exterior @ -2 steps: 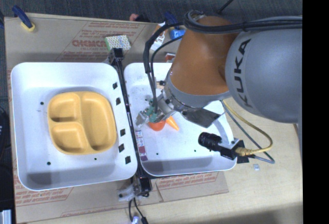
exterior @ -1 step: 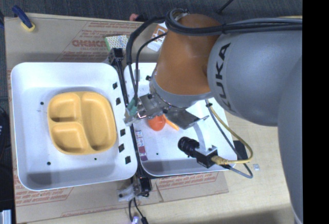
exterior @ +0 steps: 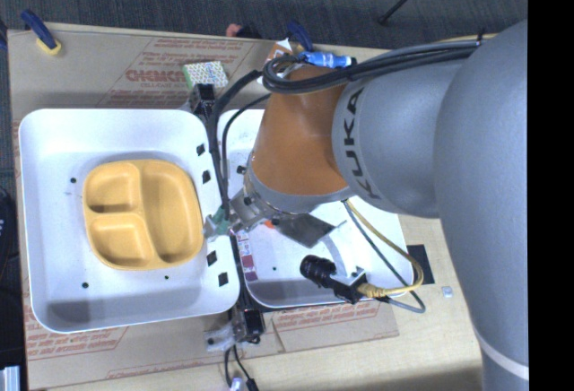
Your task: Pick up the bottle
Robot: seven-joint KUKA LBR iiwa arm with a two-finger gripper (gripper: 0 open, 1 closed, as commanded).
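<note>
My gripper (exterior: 235, 217) hangs low under the orange wrist band (exterior: 300, 134), over the left edge of the right bin (exterior: 296, 295), close to the wall shared by the two bins. The arm's grey body covers most of that bin. A pale object with a reddish label (exterior: 247, 262) lies just below the gripper against the bin's left wall; I cannot tell whether it is the bottle. A small teal piece (exterior: 216, 221) shows at the gripper's left side.
The left bin (exterior: 45, 201) holds a yellow divided plate (exterior: 142, 212). A black plug on a yellow cable (exterior: 323, 273) hangs over the right bin's front. A green speckled block (exterior: 204, 73) lies behind the bins. Blue clamps (exterior: 40, 30) hold the cardboard base.
</note>
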